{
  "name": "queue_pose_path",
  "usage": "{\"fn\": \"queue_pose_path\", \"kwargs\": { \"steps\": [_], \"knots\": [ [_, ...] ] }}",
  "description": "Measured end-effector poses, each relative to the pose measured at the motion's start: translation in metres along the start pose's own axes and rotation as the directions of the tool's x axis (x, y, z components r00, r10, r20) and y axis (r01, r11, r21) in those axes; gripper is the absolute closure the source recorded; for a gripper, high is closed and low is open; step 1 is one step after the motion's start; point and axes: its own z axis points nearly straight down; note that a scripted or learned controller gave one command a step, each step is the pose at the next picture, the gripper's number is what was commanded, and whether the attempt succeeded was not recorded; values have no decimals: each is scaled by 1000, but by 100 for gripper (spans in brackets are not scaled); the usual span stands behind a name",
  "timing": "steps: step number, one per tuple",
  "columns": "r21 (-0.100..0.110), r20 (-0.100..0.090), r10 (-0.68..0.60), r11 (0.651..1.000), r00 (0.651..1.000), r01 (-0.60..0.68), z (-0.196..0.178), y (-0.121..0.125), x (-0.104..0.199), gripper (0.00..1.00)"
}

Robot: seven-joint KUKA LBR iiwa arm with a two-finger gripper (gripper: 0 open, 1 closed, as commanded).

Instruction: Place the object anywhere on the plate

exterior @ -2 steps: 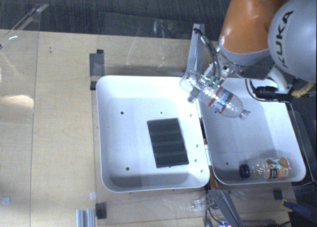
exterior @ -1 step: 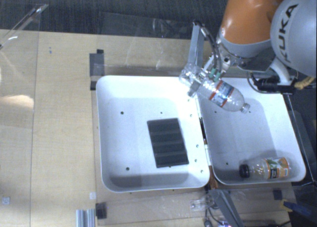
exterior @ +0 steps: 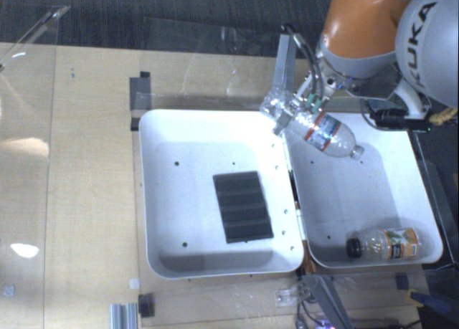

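Observation:
A black ribbed rectangular plate (exterior: 244, 207) lies flat in the middle of the left bin (exterior: 165, 177). My gripper (exterior: 304, 112) hangs over the far end of the wall between the two bins. It is shut on a clear plastic water bottle (exterior: 326, 135) with a blue label. The bottle is tilted, its cap end pointing down and right over the right bin (exterior: 409, 191) and its base end reaching left past the fingers. The plate is well below and left of the gripper.
A second bottle (exterior: 384, 244) with a black cap and a yellow label lies on its side at the near edge of the right bin. The arm's orange and grey body fills the upper right. Clear panels stand behind the bins.

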Motion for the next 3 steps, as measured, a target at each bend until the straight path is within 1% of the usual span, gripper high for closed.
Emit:
{"fn": "queue_pose_path", "kwargs": {
  "steps": [3],
  "knots": [
    [-21,12,0,1000,1000,0,-35,5,-3,100]
  ]
}}
